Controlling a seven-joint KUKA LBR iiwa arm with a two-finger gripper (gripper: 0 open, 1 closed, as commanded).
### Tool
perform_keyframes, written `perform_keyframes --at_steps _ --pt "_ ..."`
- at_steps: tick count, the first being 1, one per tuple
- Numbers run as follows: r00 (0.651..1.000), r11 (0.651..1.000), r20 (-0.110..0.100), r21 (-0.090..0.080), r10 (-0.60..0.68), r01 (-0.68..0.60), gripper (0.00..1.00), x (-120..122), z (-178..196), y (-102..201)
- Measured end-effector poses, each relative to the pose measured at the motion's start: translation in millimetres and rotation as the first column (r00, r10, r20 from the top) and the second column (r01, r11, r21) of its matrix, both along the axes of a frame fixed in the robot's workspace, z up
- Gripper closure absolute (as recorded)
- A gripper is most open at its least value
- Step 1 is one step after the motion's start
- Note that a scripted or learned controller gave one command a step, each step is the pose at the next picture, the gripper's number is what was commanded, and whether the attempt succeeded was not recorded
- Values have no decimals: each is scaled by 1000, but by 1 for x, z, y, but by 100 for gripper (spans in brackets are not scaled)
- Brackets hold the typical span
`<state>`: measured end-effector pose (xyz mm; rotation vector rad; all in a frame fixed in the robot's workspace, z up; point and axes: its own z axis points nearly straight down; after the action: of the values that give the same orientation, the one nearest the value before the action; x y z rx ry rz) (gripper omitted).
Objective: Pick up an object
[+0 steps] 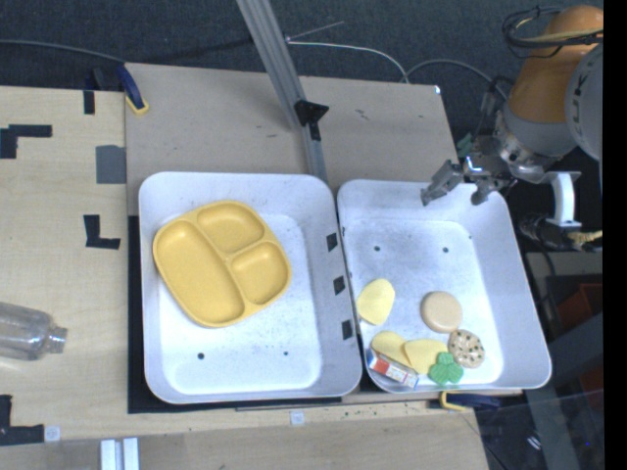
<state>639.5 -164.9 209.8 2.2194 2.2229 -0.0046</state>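
Observation:
My gripper [458,190] hangs over the far right corner of the right bin [490,231], its two fingers spread apart with nothing between them. The objects lie in the bin's near part, well below the gripper: a pale yellow piece [375,301], a tan round piece [442,311], a chocolate-chip cookie [465,348], yellow pieces [409,350], a green piece [448,370] and a small red-and-white packet [393,369].
The left bin [171,360] holds a yellow divided plate [221,260]. A grey metal post [277,57] slants up from the bins' far joint. A clear plastic bottle [27,332] lies on the bench at the left edge.

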Motion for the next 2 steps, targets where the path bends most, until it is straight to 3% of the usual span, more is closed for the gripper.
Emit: perform_keyframes --at_steps 1,2 --pt "1000 1000 0 2 -1 1 0 -54 -123 16" --pt "1000 1000 0 3 1 -1 0 -107 -120 77"
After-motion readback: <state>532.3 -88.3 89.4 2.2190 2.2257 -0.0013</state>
